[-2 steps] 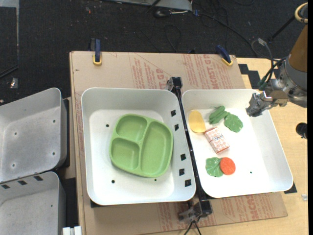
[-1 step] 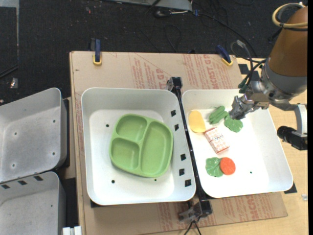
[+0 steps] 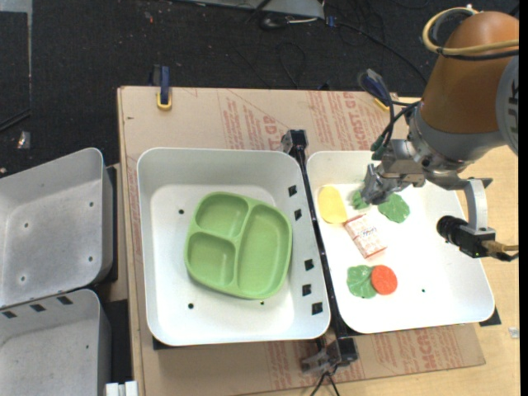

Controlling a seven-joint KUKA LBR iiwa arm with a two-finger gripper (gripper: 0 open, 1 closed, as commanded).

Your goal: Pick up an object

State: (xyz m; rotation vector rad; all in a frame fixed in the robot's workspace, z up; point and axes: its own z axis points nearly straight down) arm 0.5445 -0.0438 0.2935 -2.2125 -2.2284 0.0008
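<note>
At the far left of the frame, two spare white trays (image 3: 54, 221) are lying beside the bench (image 3: 214, 114), one above the other. Moving right, the left bin (image 3: 157, 180) is sitting on the bench and holding a green divided plate (image 3: 239, 244), which is lying flat near the bin's middle, tilted a little against the frame's edges. A row of black clips (image 3: 307, 264) is running down the seam between the two bins.

In the right bin (image 3: 445, 295), a yellow piece (image 3: 332, 205) is lying near the upper left corner, just beside a small red-and-white packet (image 3: 365, 236) below and right of it. Lower down, a green leaf (image 3: 360, 280) is touching an orange round slice (image 3: 384, 280). Another green leaf (image 3: 396, 209) is lying in the upper middle of that bin.

The claw (image 3: 373, 191) is hanging low over the bin's upper part, right beside that upper leaf, with a bit of green showing at its tip. Whether it is gripping anything, I cannot tell. The arm (image 3: 470, 81) is reaching in from the upper right of the frame.
</note>
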